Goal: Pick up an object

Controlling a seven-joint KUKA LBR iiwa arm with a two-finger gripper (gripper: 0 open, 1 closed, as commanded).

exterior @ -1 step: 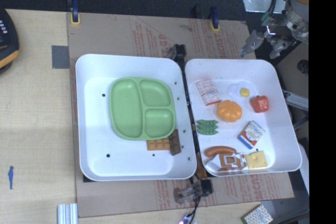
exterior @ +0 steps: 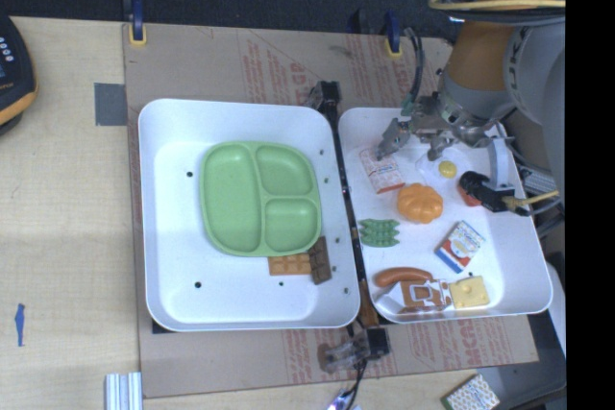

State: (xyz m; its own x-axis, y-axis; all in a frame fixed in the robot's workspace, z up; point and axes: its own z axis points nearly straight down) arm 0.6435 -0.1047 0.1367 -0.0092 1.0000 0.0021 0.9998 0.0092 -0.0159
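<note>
In the camera view, two shallow white bins are seen side by side on a cardboard sheet (exterior: 240,48) laid over the bench (exterior: 67,206).

The left bin (exterior: 163,206) is taken up mostly by a green divided plate (exterior: 259,197), which lies flat near its middle. A brown bar (exterior: 291,266) is placed just beside the plate's near edge.

The right bin (exterior: 527,254) is reached by the arm (exterior: 480,58) from the right. The pincer (exterior: 410,147) is held over the far part of this bin with its two fingers spread apart, and nothing is seen between them.

- A white packet (exterior: 382,173) with red print lies just near and left of the pincer; whether it is touched cannot be told.
- A small yellow piece (exterior: 447,169) lies just near and right of the pincer.
- An orange toy fruit (exterior: 420,203) is set near the bin's middle.
- A green pea pod (exterior: 378,231) is found at the left wall.
- A small blue, red and white box (exterior: 459,245) lies to the right of the pod, tilted.
- Along the near edge, a sausage (exterior: 402,277), a brown-and-white piece (exterior: 423,296) and a yellow cheese wedge (exterior: 470,291) are gathered close together.
</note>
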